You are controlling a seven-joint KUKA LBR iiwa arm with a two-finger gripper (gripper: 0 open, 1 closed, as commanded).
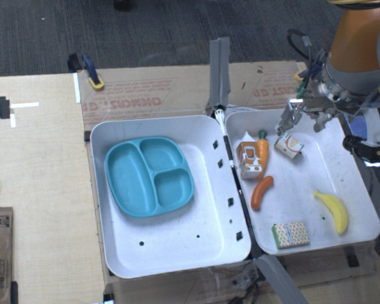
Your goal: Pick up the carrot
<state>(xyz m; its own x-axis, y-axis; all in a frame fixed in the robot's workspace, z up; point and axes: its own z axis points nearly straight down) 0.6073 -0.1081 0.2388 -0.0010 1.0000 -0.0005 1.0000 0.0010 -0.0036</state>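
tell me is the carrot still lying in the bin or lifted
Lying in the bin. The carrot rests on the right bin's floor against a small carton, while the gripper hovers beside it, apart.

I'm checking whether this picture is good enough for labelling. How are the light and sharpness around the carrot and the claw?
Camera view: light is even and soft, with faint shadows in the bins; the carrot reads sharp against the white bin; the claw is small, slightly soft and cluttered by cables.
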